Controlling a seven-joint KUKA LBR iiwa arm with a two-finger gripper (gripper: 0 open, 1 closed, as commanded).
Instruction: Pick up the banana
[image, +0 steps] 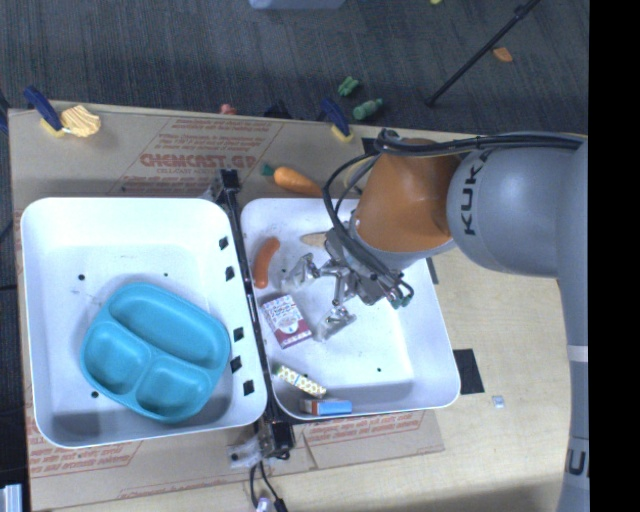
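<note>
Banana tucked under the wrist, jaws spread and empty

Banana is your hardest call here: the only likely match is a pale tan end (315, 238) poking out from beneath the arm (500, 215) near the back of the right bin (440, 372), and you cannot be sure of it because the rest is covered. Judge it as light, slightly soft and curved, with a smooth skin that can roll or slip. Take it across the middle of its body, squeezing the narrow way, not at a tip.

The gripper (322, 295) hangs low over the middle of the right bin, its fingers (303, 268) standing wide apart with nothing between them. It sits just in front of the tan end, not over it.

Watch the neighbours. An orange sausage-shaped piece (264, 260) lies near the bin's left wall, close to the fingers. A red and white packet (285, 318) lies just beside them, and a striped piece (300, 380) and a blue piece (330, 407) rest along the front wall. A carrot (297, 181) lies on the bench behind the bin. The blue tray (150, 345) sits in the left bin (30, 300), well apart
</note>
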